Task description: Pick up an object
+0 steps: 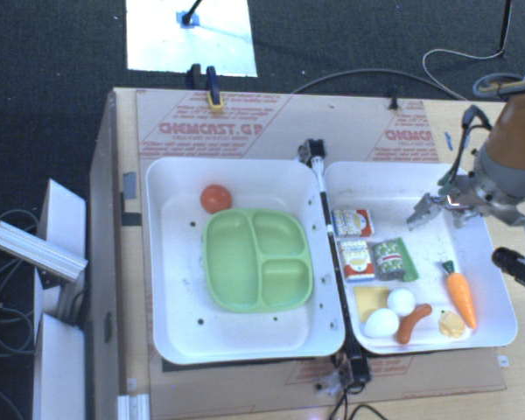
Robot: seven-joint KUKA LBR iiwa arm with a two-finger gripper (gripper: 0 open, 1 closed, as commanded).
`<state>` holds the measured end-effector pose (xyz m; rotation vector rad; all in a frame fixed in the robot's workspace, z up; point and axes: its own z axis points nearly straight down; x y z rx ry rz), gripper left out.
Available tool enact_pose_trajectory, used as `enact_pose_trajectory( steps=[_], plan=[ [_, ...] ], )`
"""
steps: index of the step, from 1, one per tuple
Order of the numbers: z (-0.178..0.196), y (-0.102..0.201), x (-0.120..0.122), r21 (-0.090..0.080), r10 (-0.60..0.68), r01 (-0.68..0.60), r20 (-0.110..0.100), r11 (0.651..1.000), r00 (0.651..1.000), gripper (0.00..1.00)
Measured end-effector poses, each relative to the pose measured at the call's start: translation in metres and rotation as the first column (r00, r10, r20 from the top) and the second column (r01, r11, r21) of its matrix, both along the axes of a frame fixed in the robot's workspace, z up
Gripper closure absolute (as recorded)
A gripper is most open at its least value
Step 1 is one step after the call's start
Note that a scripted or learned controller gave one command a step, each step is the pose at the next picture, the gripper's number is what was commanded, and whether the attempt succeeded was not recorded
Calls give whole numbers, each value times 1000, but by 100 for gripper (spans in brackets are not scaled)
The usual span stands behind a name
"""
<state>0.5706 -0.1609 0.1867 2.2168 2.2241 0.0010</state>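
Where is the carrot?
The carrot lies in the right bin, near its right edge, just above the yellowish piece and right of the sausage.

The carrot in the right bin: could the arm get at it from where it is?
Probably yes. The carrot lies uncovered near the bin's right side, just below the gripper, with nothing stacked on it.

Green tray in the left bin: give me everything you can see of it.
The green tray is a pale green plate, plastic by its look, with rounded corners and three compartments: two at the far side, one wide one nearer. It lies flat on the floor of the left bin, toward its right wall. An orange-red ball sits just off its far left corner.
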Motion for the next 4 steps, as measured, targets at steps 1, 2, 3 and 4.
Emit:
enact_pose_trajectory(
  steps=[1,2,3,4],
  plan=[
    [-100,19,73,-2,1,-1,6,1000,1000,0],
    [-101,76,99,1,2,-2,2,1000,1000,0],
    [-90,75,100,-1,5,-5,5,1000,1000,100],
    [-90,75,100,-1,6,-6,4,1000,1000,0]
  ],
)
